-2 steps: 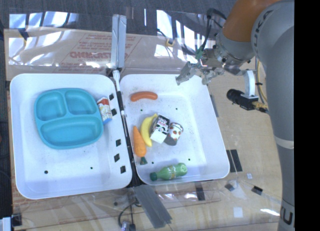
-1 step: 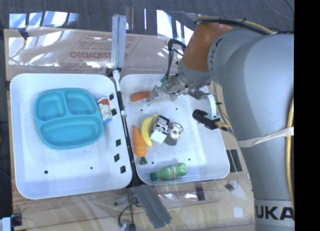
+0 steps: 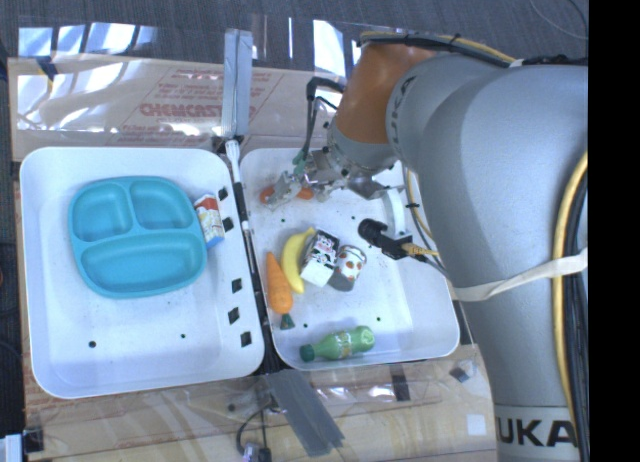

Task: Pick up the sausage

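Two shallow white bins sit side by side on a bench, seen from above at a slant.

The left bin [image 3: 60, 350] holds a blue plate [image 3: 135, 235] with three compartments, lying flat in the upper left part. Just beside the plate's right edge, against the bin's right wall, lies a small carton [image 3: 209, 220] with red and white print.

A divider with black clips separates the bins. In the right bin [image 3: 420, 335], nearest the divider, a carrot [image 3: 279, 285] lies lengthwise, its green stem end pointing toward the near edge. A banana [image 3: 295, 258] lies just beside it on the right, touching or nearly touching. Next comes a small black-and-white box [image 3: 320, 257], and touching its right side a small can [image 3: 348, 267] on its side. Near the front wall a green bottle [image 3: 340, 343] lies on its side.

At the far end of the right bin, a small reddish-orange piece, apparently the sausage [image 3: 269, 192], lies on the floor near the divider. The gripper [image 3: 300, 180] is low over that spot, just to the right of the sausage. Its tips are small and cluttered here, so whether they are spread or closed is not clear, and nothing can be seen held between them.

The grey arm [image 3: 480, 150] with its orange band [image 3: 365, 90] reaches in from the right, covering the right bin's far right corner.
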`<state>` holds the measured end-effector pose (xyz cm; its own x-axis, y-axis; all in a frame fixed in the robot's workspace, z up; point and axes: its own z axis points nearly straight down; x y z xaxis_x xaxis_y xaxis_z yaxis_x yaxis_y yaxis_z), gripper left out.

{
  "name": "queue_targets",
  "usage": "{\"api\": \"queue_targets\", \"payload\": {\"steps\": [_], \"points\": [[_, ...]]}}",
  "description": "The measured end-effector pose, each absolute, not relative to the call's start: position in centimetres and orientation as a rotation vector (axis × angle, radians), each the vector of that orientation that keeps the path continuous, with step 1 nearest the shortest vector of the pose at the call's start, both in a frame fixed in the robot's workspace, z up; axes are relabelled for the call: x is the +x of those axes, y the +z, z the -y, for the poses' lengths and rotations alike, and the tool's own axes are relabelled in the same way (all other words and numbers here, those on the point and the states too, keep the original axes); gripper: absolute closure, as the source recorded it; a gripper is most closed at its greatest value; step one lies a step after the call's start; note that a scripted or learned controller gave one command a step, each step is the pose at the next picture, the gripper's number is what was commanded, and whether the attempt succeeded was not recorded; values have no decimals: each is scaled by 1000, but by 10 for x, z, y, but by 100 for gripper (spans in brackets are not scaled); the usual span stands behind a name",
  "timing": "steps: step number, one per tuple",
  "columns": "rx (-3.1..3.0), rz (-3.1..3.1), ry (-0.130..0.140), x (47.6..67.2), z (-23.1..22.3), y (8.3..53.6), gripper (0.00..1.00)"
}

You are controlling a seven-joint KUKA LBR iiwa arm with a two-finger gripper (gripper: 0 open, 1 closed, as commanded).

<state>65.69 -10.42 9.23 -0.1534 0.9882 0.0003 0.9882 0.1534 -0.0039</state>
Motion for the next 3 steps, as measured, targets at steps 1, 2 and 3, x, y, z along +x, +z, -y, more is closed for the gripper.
{"api": "queue_targets", "payload": {"steps": [1,2,3], "points": [[-2037,2387,5,657,104,103,100],[-2037,2387,5,657,104,103,0],[-1971,2444,4,657,101,94,0]]}}
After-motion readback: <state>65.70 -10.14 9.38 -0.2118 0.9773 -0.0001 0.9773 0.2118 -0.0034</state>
